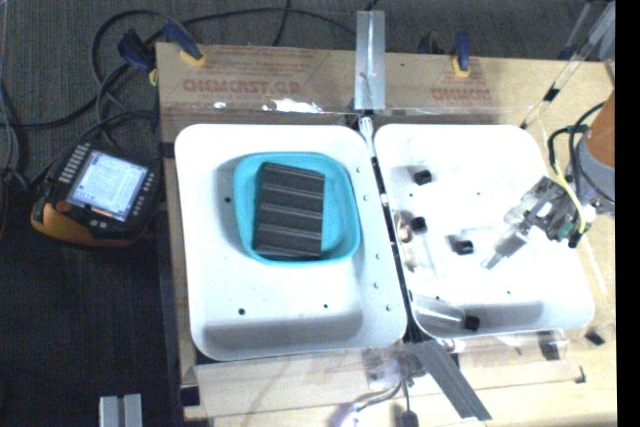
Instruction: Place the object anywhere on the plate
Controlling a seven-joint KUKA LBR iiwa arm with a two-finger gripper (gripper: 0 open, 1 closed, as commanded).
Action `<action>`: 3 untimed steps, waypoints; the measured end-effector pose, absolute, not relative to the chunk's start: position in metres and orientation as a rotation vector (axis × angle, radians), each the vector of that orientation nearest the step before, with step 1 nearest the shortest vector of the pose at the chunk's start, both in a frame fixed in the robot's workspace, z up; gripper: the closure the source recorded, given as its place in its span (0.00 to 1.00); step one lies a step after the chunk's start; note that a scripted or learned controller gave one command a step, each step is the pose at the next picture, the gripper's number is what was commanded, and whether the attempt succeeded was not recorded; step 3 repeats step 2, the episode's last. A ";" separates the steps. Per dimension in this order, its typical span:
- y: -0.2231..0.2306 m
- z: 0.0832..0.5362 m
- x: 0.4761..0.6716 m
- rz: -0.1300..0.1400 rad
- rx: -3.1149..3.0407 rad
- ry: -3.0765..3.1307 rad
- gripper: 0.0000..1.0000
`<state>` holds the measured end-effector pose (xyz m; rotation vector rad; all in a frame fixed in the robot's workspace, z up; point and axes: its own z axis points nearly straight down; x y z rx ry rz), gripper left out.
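Camera view, carriers: the surface point(300, 75) bears a left bin point(200, 305) and a right bin point(560, 300), side by side and touching along their inner edges.
Camera view, plate: a blue plate point(344, 215) with a raised rim sits in the left bin, a little toward its far edge.
Camera view, object: a dark grey ribbed block point(291, 209) already lies on the plate, near its middle and inside the rim on every side.
Camera view, long axis: the block's long axis runs from the far edge of the left bin toward its near edge, tilted slightly; its ribs cross that axis, running roughly left to right.
Camera view, handling (judged): it looks rigid and fairly light, not fragile; the ribbed top should give grip where a smooth face would slip.
Camera view, where to hold (judged): across the short width, pads on the two long sides near mid-length, so it does not swing.
Camera view, end effector: the end effector point(505, 250) hangs over the right bin, near its right edge, well apart from the block and the plate; nothing is seen between its fingers, and whether they are spread or pressed together I cannot tell.
Camera view, other items: small dark pieces point(461, 244) are scattered over the right bin's floor.
Camera view, task standing (judged): the block rests on the plate, so the placing looks done.
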<state>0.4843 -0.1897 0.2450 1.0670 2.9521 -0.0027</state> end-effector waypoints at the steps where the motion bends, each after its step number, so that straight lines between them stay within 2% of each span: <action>1: -0.162 0.177 0.484 0.000 1.637 2.684 0.00; 2: -0.215 0.277 0.502 -0.003 1.300 2.856 0.00; 3: -0.215 0.277 0.502 -0.003 1.300 2.856 0.00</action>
